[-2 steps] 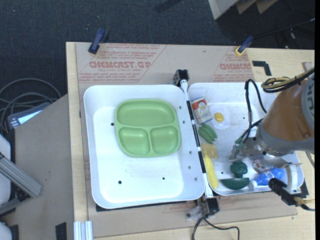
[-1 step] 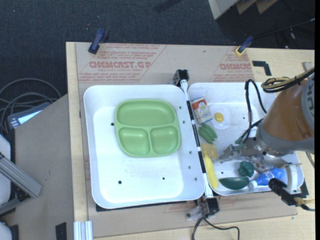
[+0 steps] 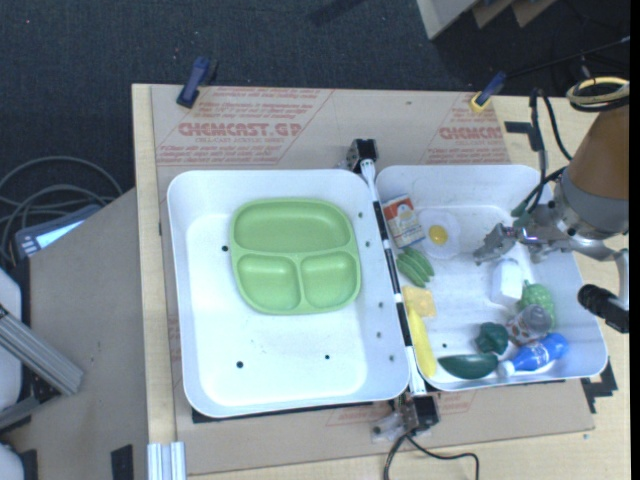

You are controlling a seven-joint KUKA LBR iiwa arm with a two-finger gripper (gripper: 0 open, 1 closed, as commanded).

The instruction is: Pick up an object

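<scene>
Pincer: the pincer [image 3: 497, 243] hangs over the right bin [image 3: 560, 183], its grey fingers pointing left; nothing sits between them, and whether they are spread or pressed together I cannot tell.
Nearest things: a white block [image 3: 508, 280] lies just below the pincer; a yellow round piece [image 3: 438, 235] lies to its left.
Candidates to pick: a small red-and-white carton [image 3: 402, 219], a green leafy toy [image 3: 416, 266], a yellow strip [image 3: 420, 330], a dark green piece [image 3: 467, 366], a blue bottle-like thing [image 3: 535, 355] and a green-and-grey cluster [image 3: 534, 308], all in the right bin.
Step in hand: likely lining up over one object before descending.
Doing it well: pick an isolated item such as the white block, centre the fingers across its narrow side, stay clear of the bin wall and the crowded lower corner.
Left bin: the left bin [image 3: 200, 298] holds a green divided plate [image 3: 296, 255].
Writing: the tabletop [image 3: 150, 268] sheet reads "CHEMCAST GP" in red, repeated; the carton's print is too small to read.
</scene>
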